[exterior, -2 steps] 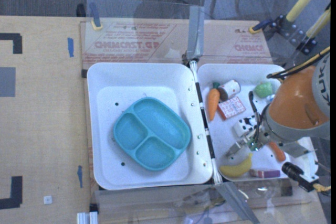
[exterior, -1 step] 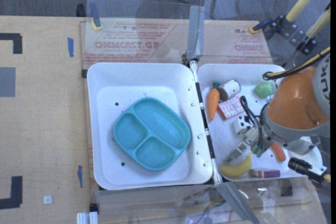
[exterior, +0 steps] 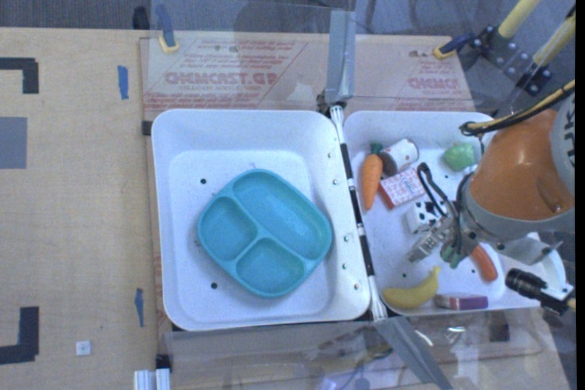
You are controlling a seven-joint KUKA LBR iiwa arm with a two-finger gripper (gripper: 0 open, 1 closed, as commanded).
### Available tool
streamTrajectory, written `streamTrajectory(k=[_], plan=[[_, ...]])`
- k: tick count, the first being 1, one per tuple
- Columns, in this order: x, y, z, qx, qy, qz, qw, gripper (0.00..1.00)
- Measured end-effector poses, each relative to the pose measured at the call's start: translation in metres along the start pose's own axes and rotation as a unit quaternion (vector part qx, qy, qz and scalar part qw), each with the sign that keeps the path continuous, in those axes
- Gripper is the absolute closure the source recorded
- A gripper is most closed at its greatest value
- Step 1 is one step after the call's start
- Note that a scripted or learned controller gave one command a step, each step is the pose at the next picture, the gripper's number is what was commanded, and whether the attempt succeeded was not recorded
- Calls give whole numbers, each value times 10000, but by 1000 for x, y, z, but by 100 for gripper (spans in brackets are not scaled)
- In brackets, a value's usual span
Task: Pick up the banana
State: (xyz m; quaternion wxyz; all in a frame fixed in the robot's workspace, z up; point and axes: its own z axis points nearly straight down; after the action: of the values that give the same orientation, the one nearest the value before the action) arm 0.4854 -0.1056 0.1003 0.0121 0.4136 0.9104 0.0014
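The yellow banana (exterior: 411,291) lies curved along the front edge of the right bin (exterior: 388,128). My gripper (exterior: 436,246) hangs just above and behind it, a little to its right, under the orange wrist band. The metal fingers (exterior: 422,249) stand slightly apart with nothing between them, so the gripper is open. The banana is apart from the gripper and fully in view.
In the right bin are a carrot (exterior: 369,181), a small white jar (exterior: 399,152), a red-and-white card (exterior: 402,188), a green lump (exterior: 460,156), an orange-red piece (exterior: 484,264) and a pink bar (exterior: 462,300) beside the banana. The left bin (exterior: 174,196) holds a blue divided plate (exterior: 265,233).
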Motion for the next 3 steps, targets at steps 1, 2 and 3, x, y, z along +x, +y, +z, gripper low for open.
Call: streamTrajectory(k=[1, 2, 3], plan=[[-14, -17, -45, 62, 82, 866, 9962, 100], [-13, -17, -45, 62, 82, 866, 9962, 0], [4, -3, 3, 43, 102, -917, 9957, 0]])
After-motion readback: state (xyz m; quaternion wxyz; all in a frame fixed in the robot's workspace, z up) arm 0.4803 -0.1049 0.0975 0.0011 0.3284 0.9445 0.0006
